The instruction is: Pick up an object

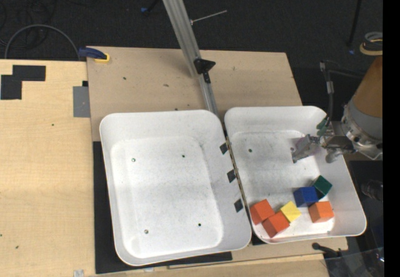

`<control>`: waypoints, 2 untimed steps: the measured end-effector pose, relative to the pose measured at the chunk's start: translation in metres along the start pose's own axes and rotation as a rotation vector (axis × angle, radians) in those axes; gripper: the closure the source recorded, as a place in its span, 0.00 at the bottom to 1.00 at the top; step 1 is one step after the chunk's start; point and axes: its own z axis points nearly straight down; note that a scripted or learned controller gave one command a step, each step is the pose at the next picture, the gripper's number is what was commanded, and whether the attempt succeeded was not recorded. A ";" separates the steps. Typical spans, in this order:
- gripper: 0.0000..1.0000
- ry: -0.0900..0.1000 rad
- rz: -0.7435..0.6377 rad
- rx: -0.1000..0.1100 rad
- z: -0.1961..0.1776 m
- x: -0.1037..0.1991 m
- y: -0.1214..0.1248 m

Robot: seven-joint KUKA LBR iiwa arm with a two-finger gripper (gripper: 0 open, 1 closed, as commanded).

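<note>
Several small blocks lie in the near corner of the right bin (269, 120): a red block (262, 210), a second red block (275, 224), a yellow block (290, 211), a blue block (305, 196), a dark green block (322, 186) and an orange block (320, 211). My gripper (317, 152) hangs over the right side of that bin, a short way behind the green and blue blocks. Its fingers (302, 148) stand apart, open, with nothing between them.
The left bin (125, 125) sits beside the right one, joined by black clips along the shared rim. A slanted aluminium rail (184, 32) rises behind the bins. The wooden bench surrounds both bins, with a blue and yellow clamp (95, 54) at the back left.
</note>
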 end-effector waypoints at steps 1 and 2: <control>0.00 0.000 0.002 0.000 0.000 0.000 0.000; 0.00 0.000 -0.007 -0.001 0.148 0.027 0.017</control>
